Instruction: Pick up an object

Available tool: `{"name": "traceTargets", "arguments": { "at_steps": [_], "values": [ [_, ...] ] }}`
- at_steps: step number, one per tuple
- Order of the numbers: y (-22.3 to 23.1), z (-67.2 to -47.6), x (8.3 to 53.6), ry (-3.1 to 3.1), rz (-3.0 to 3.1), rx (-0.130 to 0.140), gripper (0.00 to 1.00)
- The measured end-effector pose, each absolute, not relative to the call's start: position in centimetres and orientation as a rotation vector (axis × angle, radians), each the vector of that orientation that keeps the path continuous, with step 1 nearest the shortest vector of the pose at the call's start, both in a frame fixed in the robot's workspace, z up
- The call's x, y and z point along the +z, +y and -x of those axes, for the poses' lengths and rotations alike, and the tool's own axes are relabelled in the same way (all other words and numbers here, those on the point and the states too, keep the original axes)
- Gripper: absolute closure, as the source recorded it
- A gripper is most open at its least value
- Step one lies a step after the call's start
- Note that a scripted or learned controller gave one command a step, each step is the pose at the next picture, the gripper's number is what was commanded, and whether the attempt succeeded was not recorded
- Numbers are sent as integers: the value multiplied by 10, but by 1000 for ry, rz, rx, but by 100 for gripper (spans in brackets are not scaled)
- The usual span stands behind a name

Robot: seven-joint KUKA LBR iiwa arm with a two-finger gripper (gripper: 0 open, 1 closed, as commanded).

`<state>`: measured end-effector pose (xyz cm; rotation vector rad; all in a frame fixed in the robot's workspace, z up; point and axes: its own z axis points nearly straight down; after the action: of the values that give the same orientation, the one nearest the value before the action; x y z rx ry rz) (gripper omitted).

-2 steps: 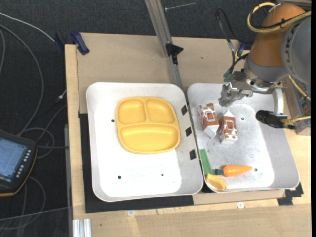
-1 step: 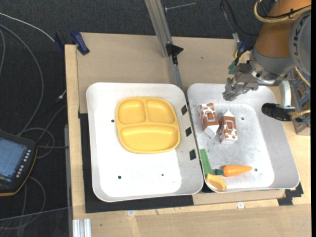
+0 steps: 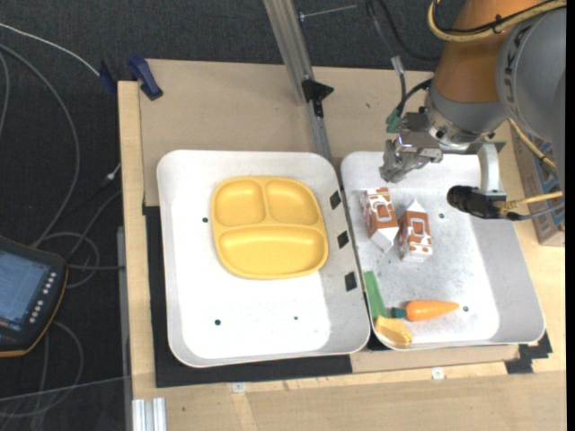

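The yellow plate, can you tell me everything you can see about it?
The yellow plate looks like smooth plastic, a rounded rectangle with three sections: two small ones at the far side and one wide one at the near side. All three sections look bare. It lies flat, right way up, a little turned, in the upper middle of the left bin. It touches just the bin floor; the gripper is over the right bin.

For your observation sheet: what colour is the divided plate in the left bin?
Yellow; the divided plate shows best in the camera view.
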<state>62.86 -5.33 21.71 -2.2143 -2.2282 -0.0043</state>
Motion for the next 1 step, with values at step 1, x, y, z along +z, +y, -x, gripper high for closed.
{"name": "traceTargets", "arguments": {
  "at_steps": [1],
  "values": [
    [7, -631, 213, -2227, 2211, -2, 100]
  ]
}}
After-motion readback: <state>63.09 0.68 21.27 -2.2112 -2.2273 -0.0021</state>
